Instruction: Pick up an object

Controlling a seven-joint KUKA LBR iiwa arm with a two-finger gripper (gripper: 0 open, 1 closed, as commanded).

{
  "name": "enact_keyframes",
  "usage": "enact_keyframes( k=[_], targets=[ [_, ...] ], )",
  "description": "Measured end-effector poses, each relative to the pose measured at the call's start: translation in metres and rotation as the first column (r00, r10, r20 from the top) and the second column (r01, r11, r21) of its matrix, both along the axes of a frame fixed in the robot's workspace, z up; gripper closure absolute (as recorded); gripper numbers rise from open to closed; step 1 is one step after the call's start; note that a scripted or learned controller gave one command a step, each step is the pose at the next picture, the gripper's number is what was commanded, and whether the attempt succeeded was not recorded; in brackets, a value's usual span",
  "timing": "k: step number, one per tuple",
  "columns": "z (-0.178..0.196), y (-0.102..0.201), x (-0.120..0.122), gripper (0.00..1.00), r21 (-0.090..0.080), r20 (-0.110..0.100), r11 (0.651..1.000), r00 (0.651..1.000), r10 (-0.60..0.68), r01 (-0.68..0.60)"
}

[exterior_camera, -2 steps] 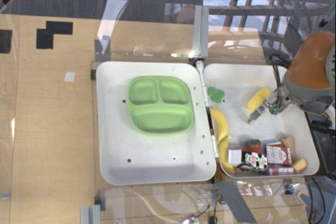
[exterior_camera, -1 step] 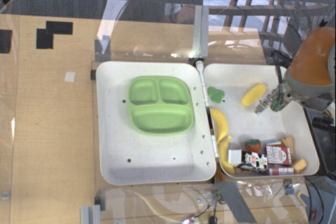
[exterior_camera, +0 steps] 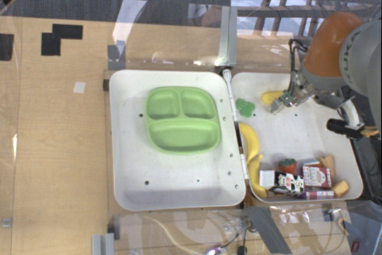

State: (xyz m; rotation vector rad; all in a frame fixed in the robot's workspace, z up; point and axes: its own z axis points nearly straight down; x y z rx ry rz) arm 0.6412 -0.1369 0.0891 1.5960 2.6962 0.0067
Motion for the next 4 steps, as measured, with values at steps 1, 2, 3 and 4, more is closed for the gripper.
enact_keyframes(
  k=[1,2,3,4],
  targets=[
    [0.099,0.117,0.029,1.0,0.003,0.0,0.99,0.99,-0.141,0.141],
    [0.113,0.143,-0.016,1.0,0.003,-0.005,0.933,0.933,-0.36,0.36],
    [0.162,0.13,0.016,1.0,0.003,-0.003,0.911,0.911,-0.413,0.413],
    [0.113,0.154,-0.026,1.0,0.003,-0.007,0.772,0.772,-0.636,0.636]
  ],
)
